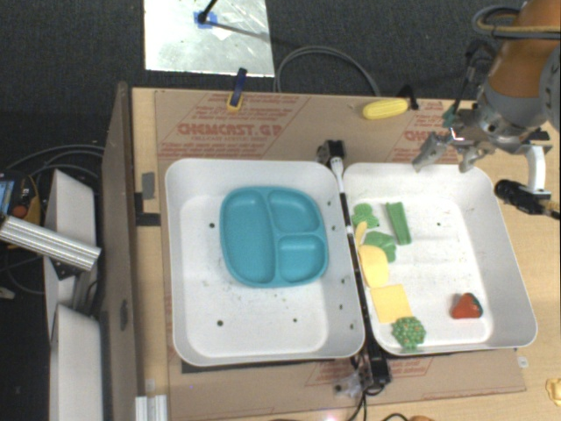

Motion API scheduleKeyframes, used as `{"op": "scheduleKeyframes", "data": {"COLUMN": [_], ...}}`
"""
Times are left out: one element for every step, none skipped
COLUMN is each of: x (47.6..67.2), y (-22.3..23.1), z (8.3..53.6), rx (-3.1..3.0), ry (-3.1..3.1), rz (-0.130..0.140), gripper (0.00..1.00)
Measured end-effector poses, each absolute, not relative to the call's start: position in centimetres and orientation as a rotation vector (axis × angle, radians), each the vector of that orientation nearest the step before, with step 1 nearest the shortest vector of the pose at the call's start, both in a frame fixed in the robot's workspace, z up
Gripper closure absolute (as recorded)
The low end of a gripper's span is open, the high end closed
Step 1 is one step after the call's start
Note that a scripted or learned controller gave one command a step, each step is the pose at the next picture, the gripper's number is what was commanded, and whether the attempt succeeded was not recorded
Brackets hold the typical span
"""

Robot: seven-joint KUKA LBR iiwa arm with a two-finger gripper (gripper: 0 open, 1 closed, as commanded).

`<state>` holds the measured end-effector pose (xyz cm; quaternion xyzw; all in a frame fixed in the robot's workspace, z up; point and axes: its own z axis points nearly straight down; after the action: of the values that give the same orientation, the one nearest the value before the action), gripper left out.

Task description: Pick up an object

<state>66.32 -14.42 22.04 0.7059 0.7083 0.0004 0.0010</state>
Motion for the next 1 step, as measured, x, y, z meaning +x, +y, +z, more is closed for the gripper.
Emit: {"op": "scheduleKeyframes", "data": {"x": [64.37], "y": [-13.98], "z": [7.77], "rx": [2.224], "ry": [2.226], "rz": [-0.002], "gripper": [0.0]}}
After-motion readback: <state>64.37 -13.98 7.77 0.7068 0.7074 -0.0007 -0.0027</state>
